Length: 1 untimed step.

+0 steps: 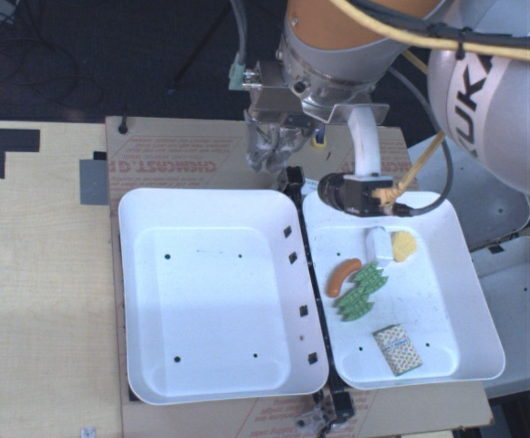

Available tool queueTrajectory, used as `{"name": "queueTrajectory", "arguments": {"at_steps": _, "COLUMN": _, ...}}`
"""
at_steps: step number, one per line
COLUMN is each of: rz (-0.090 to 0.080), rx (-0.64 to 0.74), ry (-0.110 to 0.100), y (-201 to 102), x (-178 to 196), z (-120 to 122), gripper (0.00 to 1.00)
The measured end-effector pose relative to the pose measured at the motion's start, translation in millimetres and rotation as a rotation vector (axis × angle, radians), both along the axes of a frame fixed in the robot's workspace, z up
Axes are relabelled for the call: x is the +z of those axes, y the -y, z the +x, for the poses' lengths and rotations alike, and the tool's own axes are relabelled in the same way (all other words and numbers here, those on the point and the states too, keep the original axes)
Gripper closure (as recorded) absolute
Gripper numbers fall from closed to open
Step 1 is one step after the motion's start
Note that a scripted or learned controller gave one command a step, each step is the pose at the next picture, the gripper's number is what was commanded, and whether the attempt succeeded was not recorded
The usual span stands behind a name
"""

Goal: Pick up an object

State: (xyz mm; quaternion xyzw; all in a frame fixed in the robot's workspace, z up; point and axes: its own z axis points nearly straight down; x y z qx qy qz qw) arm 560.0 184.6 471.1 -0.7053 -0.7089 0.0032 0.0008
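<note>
The gripper (269, 149) is held above the bench's far edge, its state indiscernible; 4 items are gathered in the right bin (470, 299).

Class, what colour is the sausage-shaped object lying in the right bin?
The sausage is orange-red, seen in the camera view, lying beside the green pea pods.

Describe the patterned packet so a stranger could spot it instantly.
Look in the right-hand bin. Near its front edge, below the green pea pods and the sausage, lies the packet. It alone is flat, rectangular and pale with fine speckling.
</note>
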Motion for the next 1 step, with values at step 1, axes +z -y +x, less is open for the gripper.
{"name": "queueTrajectory", "arguments": {"at_steps": 1, "rz": -0.001, "rx": 0.006, "ry": -0.003, "y": -1.3, "x": 9.1, "z": -0.2, "gripper": 1.00}}
